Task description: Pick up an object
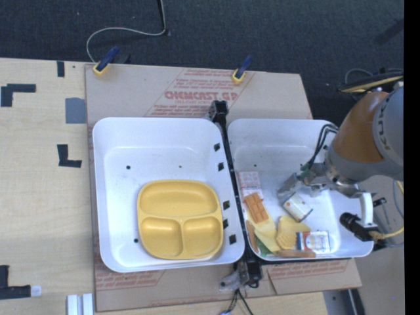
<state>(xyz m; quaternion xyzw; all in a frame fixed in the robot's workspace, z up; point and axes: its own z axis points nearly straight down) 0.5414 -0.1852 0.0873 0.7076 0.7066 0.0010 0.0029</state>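
My gripper [293, 190] is low in the right bin [275, 133], reaching in from the right under the grey arm with its orange band [359, 135]. Just below it lies a small white block [297, 209], close to it; I cannot tell if they touch. Further left lie an orange wafer-like bar [255, 207] and a flat printed packet [248, 181]. Along the bin's front edge are yellow pieces [281, 231] and a small printed box [315, 241].
The left bin [108, 143] holds a yellow divided plate [180, 218]. A black clip divider [223, 156] runs between the bins. Both bins rest on a cardboard sheet [197, 90] held by clamps at the back. Cables hang by the arm at right.
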